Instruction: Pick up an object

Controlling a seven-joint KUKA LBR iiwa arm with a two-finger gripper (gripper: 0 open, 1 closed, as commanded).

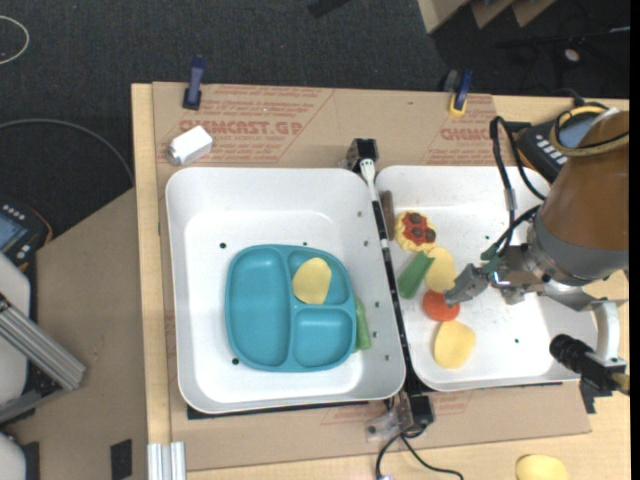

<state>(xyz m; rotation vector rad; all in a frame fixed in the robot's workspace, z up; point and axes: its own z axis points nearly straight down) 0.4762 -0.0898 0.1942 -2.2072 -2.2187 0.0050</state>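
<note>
The gripper (462,290) hangs low in the right bin (520,363), its tip right at the red piece (441,306); whether the fingers are spread or closed I cannot tell, and nothing is seen held between them. Likely targets lie bunched at this bin's left side: a green piece (412,274), a yellow piece (454,345) nearer, and a yellow-and-red toy (414,230) farther. In the left bin (190,268), a teal divided plate (290,308) carries a yellow slice (312,281).

Red round piece (441,306), perhaps a tomato, in right bin, beside green piece (413,274), yellow piece (454,345)
</note>
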